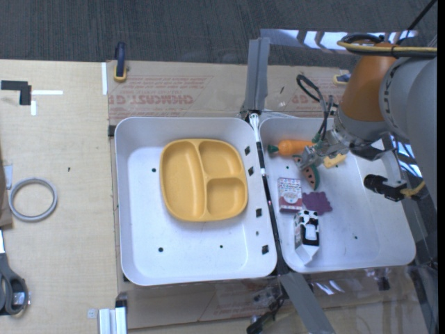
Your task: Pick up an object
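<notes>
Whether the gripper (321,152) is open or closed cannot be told; it is lowered over the right bin (368,249). A yellow divided plate (204,179) is seen in the left bin (139,249). An orange carrot (293,147), small box (289,193) and purple piece (318,202) are found beside the gripper.

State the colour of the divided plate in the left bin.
Yellow; the divided plate shows in the camera view.

A roll of tape (32,199) and scissors (10,291) lie on the bench (62,256).
</notes>
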Controlling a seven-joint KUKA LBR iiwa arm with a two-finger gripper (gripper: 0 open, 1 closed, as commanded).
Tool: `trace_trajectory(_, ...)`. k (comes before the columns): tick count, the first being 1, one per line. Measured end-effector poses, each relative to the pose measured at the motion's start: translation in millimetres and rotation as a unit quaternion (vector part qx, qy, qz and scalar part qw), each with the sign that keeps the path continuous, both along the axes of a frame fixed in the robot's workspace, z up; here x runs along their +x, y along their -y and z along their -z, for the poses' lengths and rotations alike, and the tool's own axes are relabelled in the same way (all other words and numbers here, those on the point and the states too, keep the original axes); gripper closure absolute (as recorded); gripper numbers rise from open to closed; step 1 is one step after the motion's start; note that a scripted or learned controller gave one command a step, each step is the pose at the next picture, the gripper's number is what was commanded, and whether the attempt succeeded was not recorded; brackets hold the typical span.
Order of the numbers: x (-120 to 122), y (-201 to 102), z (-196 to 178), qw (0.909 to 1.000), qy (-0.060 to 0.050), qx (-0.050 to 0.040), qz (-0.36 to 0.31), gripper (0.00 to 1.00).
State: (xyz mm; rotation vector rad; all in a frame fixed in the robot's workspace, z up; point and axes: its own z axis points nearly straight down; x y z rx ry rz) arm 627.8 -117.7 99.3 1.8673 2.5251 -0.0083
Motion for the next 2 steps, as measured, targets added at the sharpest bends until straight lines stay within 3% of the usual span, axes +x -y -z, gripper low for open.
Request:
trace_trajectory(1,31,-71,-94,0.9977,0.000,0.0011,0.068,1.00)
trace_trajectory(2,31,-87,-91,0.9992,0.000,0.0010,0.041,1.00)
